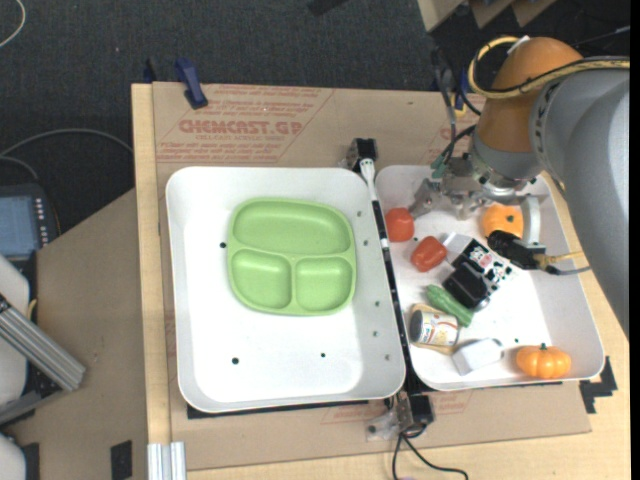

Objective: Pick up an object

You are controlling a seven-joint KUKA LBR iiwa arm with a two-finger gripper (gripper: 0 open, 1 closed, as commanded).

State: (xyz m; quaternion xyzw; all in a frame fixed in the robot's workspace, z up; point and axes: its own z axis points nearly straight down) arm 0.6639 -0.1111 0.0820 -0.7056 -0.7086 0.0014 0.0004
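Red pepper (428, 253) lies between tomato (400, 225) and black box (470, 277).

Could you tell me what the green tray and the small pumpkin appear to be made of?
The green tray looks like moulded plastic: one even pale green, matte, with softly rounded compartment edges. The pumpkin seems plastic or rubber, a toy: uniform orange with a slight sheen. Which of the two, the view leaves open.

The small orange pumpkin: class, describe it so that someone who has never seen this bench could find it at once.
Start at the right-hand white bin, the one crowded with small items. Follow it to the corner nearest the camera, on the far right: the small orange pumpkin sits there beside a white block. Unlike the two red pieces near the bins' divide, it is ribbed and orange with a little stem.
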